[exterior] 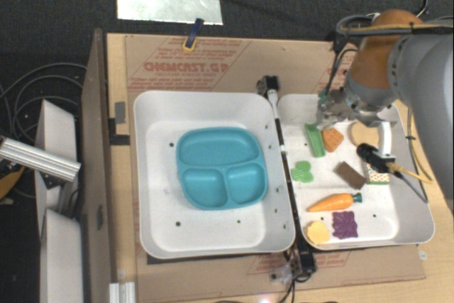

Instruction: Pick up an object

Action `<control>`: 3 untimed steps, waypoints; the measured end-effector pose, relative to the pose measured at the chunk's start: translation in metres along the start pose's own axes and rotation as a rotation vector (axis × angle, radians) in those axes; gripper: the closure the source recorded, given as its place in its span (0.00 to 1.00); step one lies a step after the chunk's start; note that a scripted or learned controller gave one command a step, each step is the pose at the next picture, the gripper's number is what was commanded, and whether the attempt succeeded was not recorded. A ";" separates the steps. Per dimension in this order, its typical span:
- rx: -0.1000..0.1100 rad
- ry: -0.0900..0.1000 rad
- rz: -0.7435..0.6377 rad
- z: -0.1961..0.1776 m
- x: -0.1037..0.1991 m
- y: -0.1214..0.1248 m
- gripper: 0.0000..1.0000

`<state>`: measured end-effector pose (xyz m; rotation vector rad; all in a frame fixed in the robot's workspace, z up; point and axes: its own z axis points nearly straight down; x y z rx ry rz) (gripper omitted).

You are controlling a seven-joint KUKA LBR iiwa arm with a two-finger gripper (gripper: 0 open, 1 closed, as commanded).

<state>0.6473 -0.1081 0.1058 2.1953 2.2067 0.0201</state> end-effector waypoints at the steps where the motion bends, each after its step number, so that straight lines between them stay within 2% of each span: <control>1: 0.002 0.000 0.000 0.001 0.000 -0.001 0.00; 2: 0.013 0.003 0.002 0.014 0.007 0.002 0.00; 3: 0.003 0.001 0.000 0.001 0.006 0.004 1.00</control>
